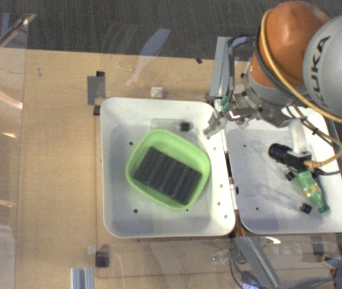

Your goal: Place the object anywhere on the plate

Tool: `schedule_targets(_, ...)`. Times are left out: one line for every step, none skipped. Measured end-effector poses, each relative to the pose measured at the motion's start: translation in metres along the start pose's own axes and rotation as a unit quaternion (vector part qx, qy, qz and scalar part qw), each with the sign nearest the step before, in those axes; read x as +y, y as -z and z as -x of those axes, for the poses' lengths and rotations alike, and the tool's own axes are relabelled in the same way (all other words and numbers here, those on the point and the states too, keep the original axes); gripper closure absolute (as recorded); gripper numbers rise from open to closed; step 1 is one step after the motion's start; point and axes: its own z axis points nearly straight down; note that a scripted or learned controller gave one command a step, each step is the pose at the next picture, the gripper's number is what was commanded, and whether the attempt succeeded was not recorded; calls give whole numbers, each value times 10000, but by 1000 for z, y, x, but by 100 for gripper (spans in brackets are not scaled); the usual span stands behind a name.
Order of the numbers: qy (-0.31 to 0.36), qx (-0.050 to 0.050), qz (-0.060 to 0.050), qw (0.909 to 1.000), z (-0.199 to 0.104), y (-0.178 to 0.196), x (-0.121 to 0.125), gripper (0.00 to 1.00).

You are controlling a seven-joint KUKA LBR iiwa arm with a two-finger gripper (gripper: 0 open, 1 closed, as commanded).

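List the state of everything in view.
Plate: upright in left bin, block on it.
Block: flat on plate.
Bottle: on its side in right bin.
Gripper: above the rim between the bins.

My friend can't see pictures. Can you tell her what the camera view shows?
A green plate in the left white bin carries a dark ridged slab. The grey arm's gripper hangs over the seam between the bins, and a small green bottle lies in the right bin.
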Motion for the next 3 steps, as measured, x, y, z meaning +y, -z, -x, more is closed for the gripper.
schedule_targets(11,-2,32,10000,-1,12,2,100)
schedule_targets(1246,7,-8,9922,-49,-5,12,100)
schedule_targets(1253,3,26,9921,-49,7,15,100)
